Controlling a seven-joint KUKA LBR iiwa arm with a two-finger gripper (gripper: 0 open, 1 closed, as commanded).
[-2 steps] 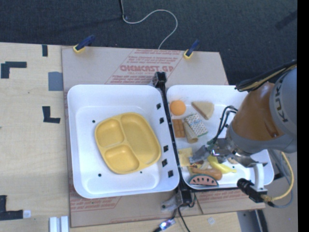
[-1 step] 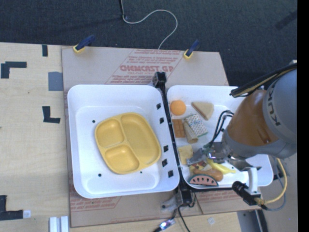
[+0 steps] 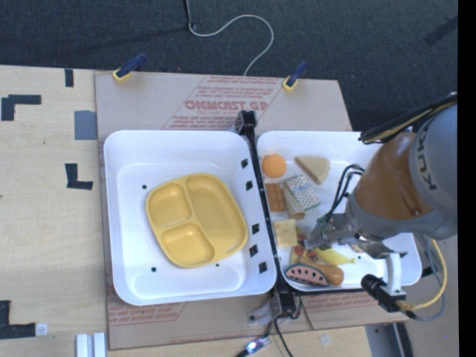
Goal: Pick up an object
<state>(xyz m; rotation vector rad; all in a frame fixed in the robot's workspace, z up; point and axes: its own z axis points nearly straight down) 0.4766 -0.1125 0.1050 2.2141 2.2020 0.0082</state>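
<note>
The right bin (image 3: pixel 338 141) holds several toy foods: an orange ball (image 3: pixel 274 166), a tan wedge (image 3: pixel 313 168), a speckled grey block (image 3: pixel 301 193), a brown waffle piece (image 3: pixel 274 197), a yellow cheese square (image 3: pixel 285 233), a yellow banana (image 3: pixel 335 257) and a watermelon slice (image 3: pixel 306 277). My gripper (image 3: pixel 318 236) reaches down into the front half of this bin, just right of the cheese square and above the banana. The arm's orange band and wrist hide most of the bin's right side.
The left bin (image 3: pixel 126 162) contains a yellow three-compartment plate (image 3: pixel 196 219). A black divider clip (image 3: pixel 246 123) sits between the bins. Cardboard lies under both bins, with clamps (image 3: pixel 129 67) at its far corners. A cable runs across the dark floor behind.
</note>
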